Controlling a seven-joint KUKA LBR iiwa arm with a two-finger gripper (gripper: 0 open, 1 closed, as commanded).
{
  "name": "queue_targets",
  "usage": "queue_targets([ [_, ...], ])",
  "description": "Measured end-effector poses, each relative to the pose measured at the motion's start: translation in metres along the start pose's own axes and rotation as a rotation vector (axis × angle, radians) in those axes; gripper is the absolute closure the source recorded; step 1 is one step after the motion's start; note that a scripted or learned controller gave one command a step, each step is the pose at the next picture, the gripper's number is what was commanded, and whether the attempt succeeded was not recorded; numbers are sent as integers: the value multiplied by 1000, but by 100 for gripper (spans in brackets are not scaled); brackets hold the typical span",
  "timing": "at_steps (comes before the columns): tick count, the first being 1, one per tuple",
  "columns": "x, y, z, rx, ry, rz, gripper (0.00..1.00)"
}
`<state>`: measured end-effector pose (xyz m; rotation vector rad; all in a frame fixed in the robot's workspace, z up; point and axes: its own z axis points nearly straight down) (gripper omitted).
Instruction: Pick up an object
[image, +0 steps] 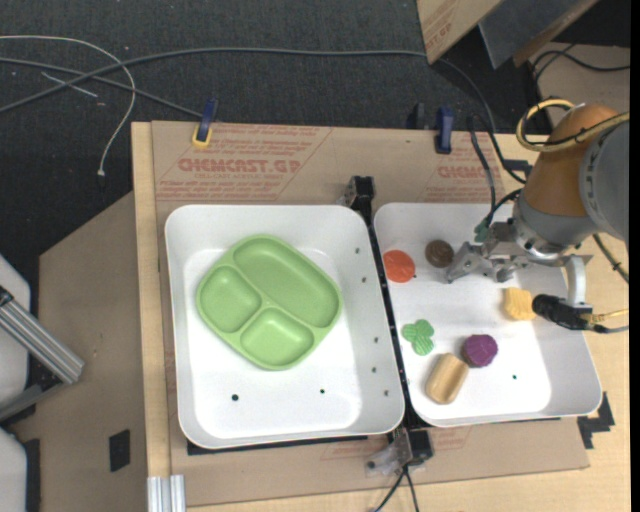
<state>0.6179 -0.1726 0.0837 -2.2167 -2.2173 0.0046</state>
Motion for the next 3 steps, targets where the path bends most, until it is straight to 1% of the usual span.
queue_targets([
  [1, 0, 2, -15, -8, -2, 0, 100],
  [2, -6, 6, -79, -15, -5, 0, 100],
  [3, -2, 6, -143, -14, -4, -1, 100],
])
